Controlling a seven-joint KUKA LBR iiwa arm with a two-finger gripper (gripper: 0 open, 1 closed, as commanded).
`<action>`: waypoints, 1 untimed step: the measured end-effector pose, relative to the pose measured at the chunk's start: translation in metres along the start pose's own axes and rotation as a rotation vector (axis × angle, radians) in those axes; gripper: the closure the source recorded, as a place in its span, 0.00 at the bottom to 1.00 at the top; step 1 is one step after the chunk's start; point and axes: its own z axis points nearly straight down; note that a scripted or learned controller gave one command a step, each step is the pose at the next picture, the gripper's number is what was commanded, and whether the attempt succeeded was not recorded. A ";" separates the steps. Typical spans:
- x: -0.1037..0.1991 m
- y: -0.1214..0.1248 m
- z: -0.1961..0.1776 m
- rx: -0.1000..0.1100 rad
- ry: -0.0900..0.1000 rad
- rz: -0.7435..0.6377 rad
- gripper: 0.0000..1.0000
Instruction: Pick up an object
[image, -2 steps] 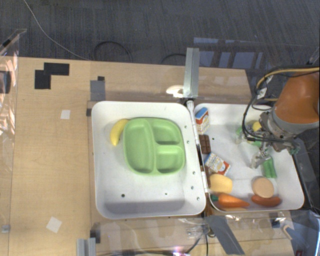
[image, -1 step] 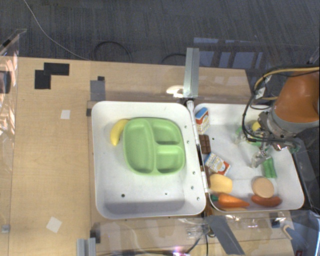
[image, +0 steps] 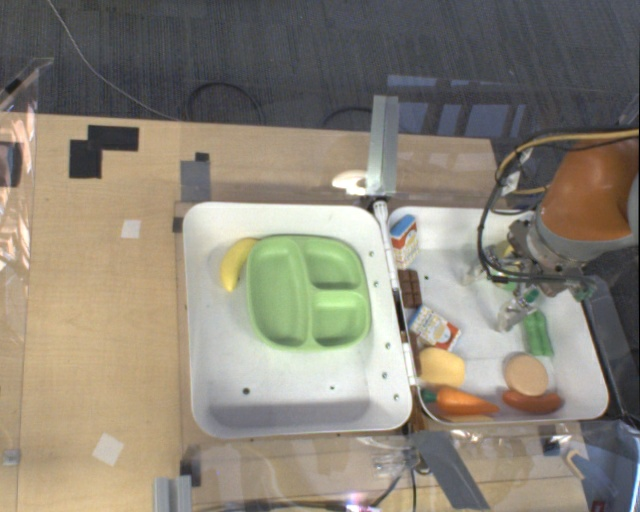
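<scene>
Hovering over the right bin, the tool (image: 522, 305) is seen beside a green object (image: 537, 334), lying just below it, long axis running away from it. Whether the tool is closed cannot be told.

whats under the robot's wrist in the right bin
A green object pokes out just below the gripper, lying on the right bin floor. Its upper end is covered by the arm, so its full shape can't be made out.

The arm (image: 590, 200) has a wide orange band above a grey ribbed wrist. Black cables (image: 490, 225) loop beside it. The gripper (image: 528, 305) is silver metal.
</scene>
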 end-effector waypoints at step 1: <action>-0.002 -0.030 0.000 0.000 0.000 -0.061 0.00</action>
